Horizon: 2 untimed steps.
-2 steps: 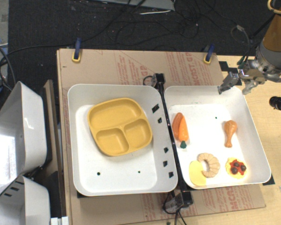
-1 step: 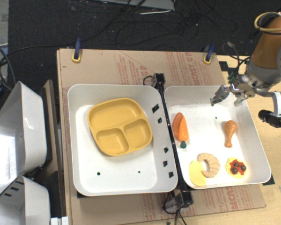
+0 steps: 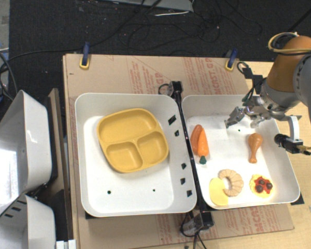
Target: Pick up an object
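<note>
Shrimp (image 3: pixel 231 182) and drumstick (image 3: pixel 254 146) lie untouched in the right bin (image 3: pixel 217 104); gripper (image 3: pixel 249 114) hovers spread wide, holding nothing yet.

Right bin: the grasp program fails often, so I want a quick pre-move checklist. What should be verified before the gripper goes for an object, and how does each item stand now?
1. Objects available in the right bin: carrot, drumstick, shrimp, yellow disc, berry tart. Ok.
2. Gripper carries nothing: ok, nothing between its fingers.
3. Fingers open for a grasp: ok, they look spread.
4. Gripper over a target: not ok, it hangs near the bin's far edge, apart from every object.
5. Targets free-standing: carrot and drumstick ok; shrimp lies on the yellow disc, not ok.
6. Yellow tray sits in the left bin, out of the way: ok.
</note>
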Available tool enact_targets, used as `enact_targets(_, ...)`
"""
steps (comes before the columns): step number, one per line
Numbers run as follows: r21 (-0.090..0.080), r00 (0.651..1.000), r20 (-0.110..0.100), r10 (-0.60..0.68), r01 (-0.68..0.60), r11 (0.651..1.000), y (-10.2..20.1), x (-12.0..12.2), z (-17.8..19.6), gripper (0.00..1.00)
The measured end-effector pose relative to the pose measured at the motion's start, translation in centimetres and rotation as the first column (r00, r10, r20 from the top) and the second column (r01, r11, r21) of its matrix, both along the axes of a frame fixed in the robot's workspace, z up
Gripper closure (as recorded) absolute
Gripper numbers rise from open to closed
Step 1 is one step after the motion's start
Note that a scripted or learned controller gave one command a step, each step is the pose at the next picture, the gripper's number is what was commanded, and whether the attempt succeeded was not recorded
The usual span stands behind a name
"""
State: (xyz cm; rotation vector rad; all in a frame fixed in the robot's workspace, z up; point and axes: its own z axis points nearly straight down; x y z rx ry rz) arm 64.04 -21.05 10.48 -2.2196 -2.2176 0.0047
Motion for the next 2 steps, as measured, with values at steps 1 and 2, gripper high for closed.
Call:
enact_targets(1,-0.002,1.0,0.004,0.002,-0.002,1.0,0.1,0.0,-1.3,0.0)
enact_targets(2,-0.003,1.0,0.008,0.003,-0.003,1.0,0.1,0.1,-0.1,1.0)
